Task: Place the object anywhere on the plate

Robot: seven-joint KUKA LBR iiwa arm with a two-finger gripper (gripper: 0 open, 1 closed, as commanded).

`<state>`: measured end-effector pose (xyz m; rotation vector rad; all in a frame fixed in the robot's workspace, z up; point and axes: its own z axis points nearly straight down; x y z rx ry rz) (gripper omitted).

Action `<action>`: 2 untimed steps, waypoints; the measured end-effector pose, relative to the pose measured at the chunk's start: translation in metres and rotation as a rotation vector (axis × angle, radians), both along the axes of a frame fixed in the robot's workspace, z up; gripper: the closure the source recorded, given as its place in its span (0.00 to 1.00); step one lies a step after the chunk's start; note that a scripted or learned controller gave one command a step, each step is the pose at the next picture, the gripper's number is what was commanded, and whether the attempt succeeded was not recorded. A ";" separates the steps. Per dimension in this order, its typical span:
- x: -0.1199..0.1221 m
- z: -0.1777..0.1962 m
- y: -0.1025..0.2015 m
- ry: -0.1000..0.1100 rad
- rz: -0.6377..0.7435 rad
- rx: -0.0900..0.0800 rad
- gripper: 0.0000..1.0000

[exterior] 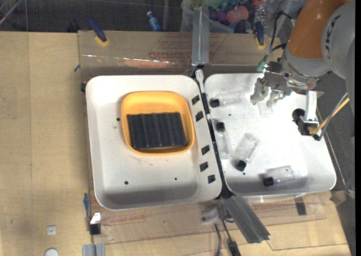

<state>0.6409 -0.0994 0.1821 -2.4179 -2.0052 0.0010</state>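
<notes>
Nearest the camera, a clear vial (280, 175) is seen by the right bin's (324, 162) front rim, others (243, 150) lie scattered mid-bin, the yellow plate (128, 104) sits bordered by bare floor in the left bin (101, 181), and the gripper (266, 93) is held over the right bin's far part, nothing visibly held; its opening cannot be told.
</notes>
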 end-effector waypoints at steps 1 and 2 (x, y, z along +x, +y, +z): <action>0.026 0.017 0.012 -0.003 0.148 -0.001 1.00; 0.026 0.048 0.030 -0.003 0.201 -0.002 1.00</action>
